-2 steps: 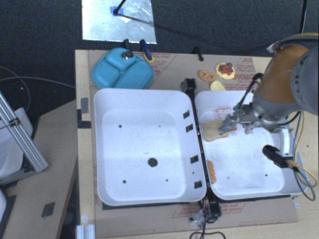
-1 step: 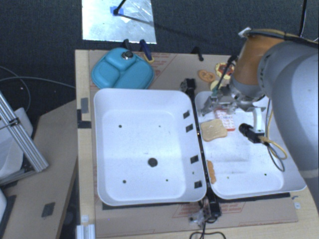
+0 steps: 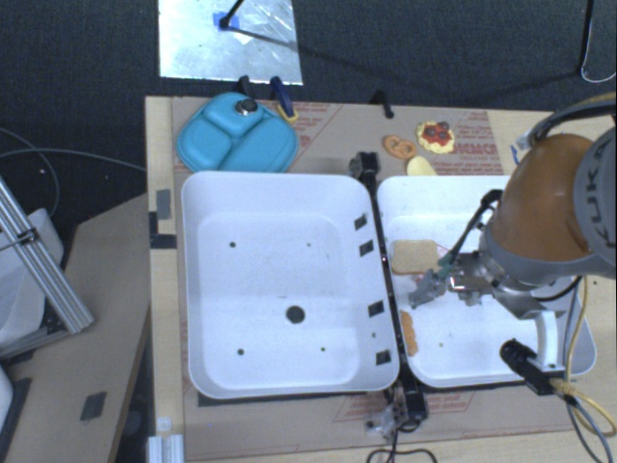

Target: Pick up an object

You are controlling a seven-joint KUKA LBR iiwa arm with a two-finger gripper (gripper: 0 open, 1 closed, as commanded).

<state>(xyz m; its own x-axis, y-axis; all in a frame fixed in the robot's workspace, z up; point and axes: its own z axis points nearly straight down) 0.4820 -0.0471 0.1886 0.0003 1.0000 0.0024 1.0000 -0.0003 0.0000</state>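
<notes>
The gripper (image 3: 424,292) hangs in the right bin (image 3: 453,189), the tan block (image 3: 415,255) just at its 12 o'clock; I cannot tell the fingers' state.

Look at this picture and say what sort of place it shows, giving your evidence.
Probably a robotics lab test bench: a grey and orange robot arm reaches over two shallow white bins, toy food items lie on the cardboard-covered bench, and cables trail about.
</notes>
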